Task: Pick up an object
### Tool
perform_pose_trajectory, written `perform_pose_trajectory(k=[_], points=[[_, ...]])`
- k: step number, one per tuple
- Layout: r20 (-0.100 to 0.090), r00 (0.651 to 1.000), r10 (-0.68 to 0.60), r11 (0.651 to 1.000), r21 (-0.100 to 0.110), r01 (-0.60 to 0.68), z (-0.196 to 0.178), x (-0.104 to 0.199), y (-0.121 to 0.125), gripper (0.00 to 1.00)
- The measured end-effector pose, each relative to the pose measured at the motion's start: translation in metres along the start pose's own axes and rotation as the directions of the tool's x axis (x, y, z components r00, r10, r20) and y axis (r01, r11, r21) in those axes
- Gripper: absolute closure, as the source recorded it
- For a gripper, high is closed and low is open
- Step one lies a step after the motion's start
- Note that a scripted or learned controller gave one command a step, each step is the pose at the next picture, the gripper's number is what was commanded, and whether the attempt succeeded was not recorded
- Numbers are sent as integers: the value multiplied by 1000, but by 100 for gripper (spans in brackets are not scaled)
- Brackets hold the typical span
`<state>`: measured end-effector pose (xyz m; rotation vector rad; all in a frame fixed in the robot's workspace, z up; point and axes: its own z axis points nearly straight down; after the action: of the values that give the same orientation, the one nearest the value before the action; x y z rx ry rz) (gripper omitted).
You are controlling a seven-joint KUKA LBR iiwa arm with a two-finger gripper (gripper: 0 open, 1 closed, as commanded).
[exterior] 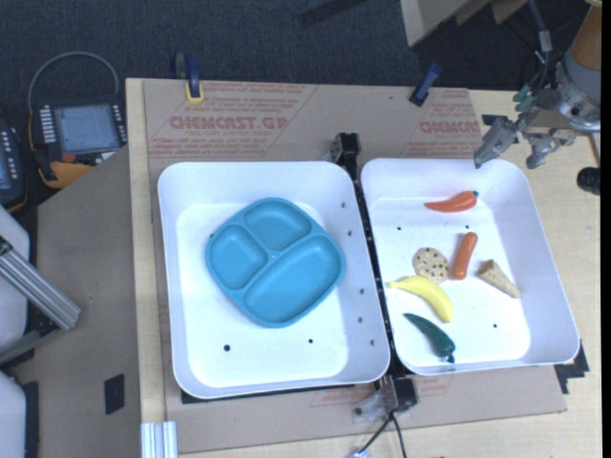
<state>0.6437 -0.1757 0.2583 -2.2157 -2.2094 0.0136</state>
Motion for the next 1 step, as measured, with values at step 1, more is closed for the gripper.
perform_pose_trajectory(k=[1], points=[[3,1000,-3,1000,-14,3,-9,1,2,0]])
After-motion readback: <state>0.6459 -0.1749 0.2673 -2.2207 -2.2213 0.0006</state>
